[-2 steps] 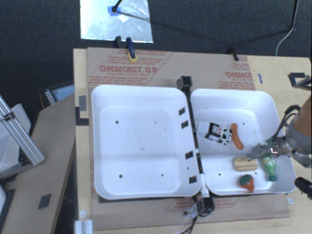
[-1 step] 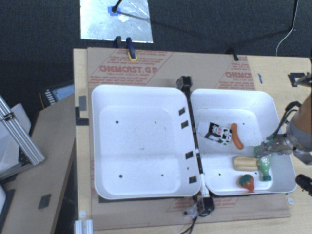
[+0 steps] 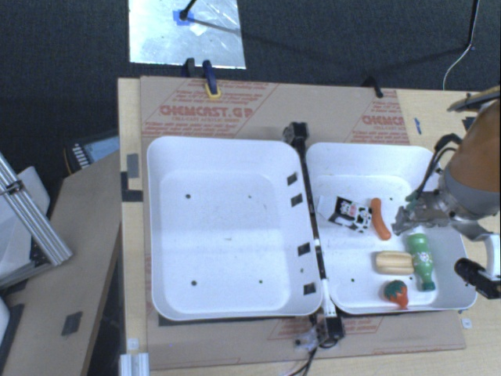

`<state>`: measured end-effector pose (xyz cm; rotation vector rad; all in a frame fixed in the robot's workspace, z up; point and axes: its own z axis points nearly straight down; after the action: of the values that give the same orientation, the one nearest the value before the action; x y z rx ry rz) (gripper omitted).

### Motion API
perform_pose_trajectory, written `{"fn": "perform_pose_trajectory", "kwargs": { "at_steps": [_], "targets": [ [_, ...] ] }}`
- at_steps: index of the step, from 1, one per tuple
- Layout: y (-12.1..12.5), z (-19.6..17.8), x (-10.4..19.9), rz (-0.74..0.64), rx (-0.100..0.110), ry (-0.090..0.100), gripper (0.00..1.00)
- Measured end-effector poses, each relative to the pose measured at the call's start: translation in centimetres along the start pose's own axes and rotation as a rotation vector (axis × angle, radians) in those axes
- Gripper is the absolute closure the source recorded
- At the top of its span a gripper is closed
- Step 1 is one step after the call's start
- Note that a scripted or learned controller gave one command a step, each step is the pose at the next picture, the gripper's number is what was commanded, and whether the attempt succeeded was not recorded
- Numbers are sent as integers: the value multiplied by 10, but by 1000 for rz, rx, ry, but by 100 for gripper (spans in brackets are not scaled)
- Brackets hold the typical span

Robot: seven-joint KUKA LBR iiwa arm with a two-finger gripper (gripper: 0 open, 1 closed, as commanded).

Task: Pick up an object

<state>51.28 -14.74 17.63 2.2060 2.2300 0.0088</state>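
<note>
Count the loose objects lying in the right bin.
5: black-and-white item, orange sausage, tan roll, green bottle, red-and-green piece. The arm may hide more.

Open floor fills the left bin (image 3: pixel 223 225); in the right bin (image 3: pixel 352 159), sausage (image 3: pixel 380 218), bottle (image 3: pixel 422 261) and bun (image 3: pixel 394 262) crowd its right half.

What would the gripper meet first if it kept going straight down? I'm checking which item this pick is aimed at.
Probably the green bottle: the gripper hangs just above its top end, with the orange sausage close beside it. Depth is unclear from this slanted view.
</note>
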Motion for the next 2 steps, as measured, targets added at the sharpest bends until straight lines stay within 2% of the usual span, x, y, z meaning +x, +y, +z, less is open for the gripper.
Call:
{"fn": "perform_pose_trajectory", "kwargs": {
  "at_steps": [1,2],
  "targets": [
    [-13,-123,99,-5,-8,3,100],
    [-22,-207,198,-5,-4,5,100]
  ]
}}
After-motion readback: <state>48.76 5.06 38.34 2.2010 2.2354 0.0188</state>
